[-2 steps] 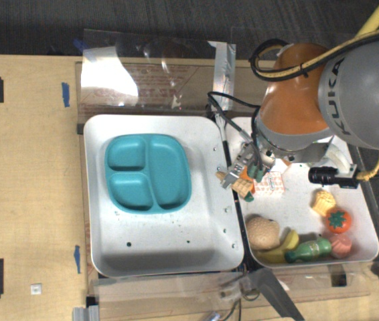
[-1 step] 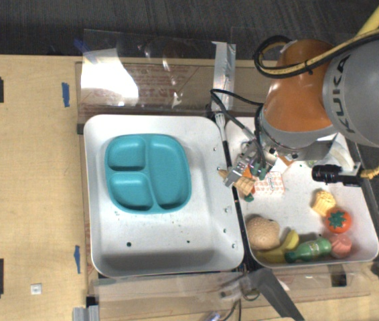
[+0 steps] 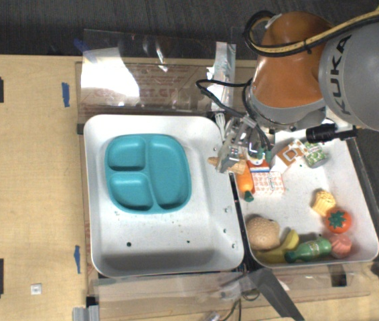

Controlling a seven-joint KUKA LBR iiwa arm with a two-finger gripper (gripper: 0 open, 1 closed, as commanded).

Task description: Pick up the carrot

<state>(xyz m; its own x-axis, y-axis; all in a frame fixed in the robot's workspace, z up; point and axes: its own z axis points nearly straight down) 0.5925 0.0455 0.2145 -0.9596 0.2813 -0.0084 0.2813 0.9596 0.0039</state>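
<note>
Desk [image 3: 22, 179] of pale board carries two shallow white bins side by side. Left bin [image 3: 109, 246] holds a teal divided plate [image 3: 148, 172]. Right bin [image 3: 367, 233] holds the clutter: a brown bread roll [image 3: 263, 231], a green bottle [image 3: 308, 249], a tomato [image 3: 337, 221], a small printed card [image 3: 270, 182], and the carrot [image 3: 244, 182], which lies at this bin's left wall, close to the divider.

Arm [image 3: 350, 79] reaches in from the right, wrist bent steeply down, with the gripper [image 3: 238, 158] poised at the carrot's upper end. Whether the fingers are spread or closed, I cannot tell.

Risk, as I judge it: the carrot sits hard against the wall, so a finger may strike the rim or pinch only the tip, letting it slip out or roll onto the card.
</note>
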